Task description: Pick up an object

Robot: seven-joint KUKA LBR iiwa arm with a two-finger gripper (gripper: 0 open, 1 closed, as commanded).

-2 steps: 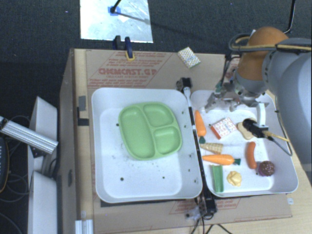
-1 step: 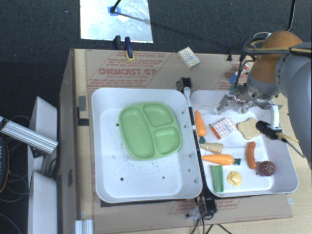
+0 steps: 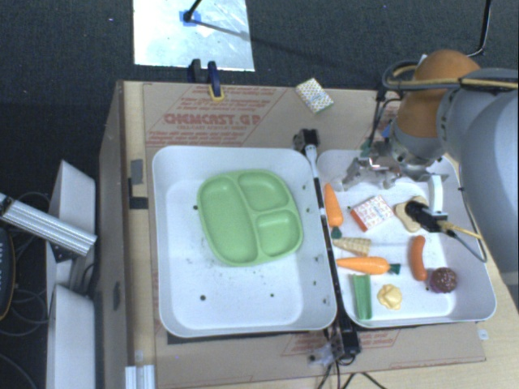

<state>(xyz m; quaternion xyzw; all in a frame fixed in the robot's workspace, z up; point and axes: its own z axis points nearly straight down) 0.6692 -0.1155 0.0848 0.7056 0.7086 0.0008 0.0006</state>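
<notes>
Jaws: we saw them spread apart and empty, poised over the far end of the right bin (image 3: 485,302), with nothing between them.
Nearest target: the red-and-white packet (image 3: 371,211) lay flat on the bin floor just on the near side of the jaws, not touching them.
Other candidates: an orange carrot (image 3: 332,205) lay along the bin's left wall. A second carrot (image 3: 363,264) was further toward us, with a pale cone (image 3: 350,245) just beside it. There were also a red sausage (image 3: 417,258), a dark red ball (image 3: 443,279), a yellow piece (image 3: 389,297) and a green block (image 3: 362,296).
Risk, flat packet: it sat so low that we judged the jaws could skate across its top and close on air.
Risk, wrong spot: the floor right under the jaws looked bare, so a straight drop from there would likely have caught nothing.
Risk, the wall: the first carrot hugged the divider between the bins, and a jaw coming down there could have struck the rim instead.
Risk, crowding: the cone and second carrot lay so close that a grab might have nudged one and pinched neither.
Risk, rolling: the ball looked ready to squirt away from a glancing touch.
Arm pose: the grey arm (image 3: 482,136) came in from the right, its orange band (image 3: 438,75) above the wrist, and the wrist was bent down toward the bin floor.
Left bin (image 3: 174,298): it held a green divided plate (image 3: 247,217), well apart from the action.
</notes>
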